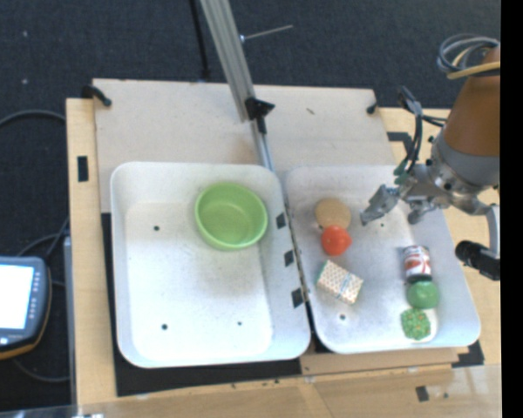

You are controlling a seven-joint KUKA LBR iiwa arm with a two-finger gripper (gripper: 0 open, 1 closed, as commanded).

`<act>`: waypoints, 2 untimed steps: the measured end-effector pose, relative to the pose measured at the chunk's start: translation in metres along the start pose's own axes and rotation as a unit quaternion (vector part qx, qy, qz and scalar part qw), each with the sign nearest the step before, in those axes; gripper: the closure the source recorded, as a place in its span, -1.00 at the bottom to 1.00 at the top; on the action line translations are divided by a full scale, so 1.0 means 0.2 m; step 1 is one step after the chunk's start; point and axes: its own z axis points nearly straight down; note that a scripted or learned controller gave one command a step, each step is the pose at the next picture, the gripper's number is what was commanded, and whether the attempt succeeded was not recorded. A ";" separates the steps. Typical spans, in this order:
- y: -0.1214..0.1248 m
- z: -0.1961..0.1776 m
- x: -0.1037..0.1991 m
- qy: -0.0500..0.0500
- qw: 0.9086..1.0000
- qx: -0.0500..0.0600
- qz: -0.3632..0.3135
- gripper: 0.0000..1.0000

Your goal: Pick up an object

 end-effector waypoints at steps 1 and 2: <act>0.00 0.00 0.00 0.000 1.000 0.000 0.000 -1.00; -0.02 0.21 0.00 -0.001 1.000 0.002 0.002 -1.00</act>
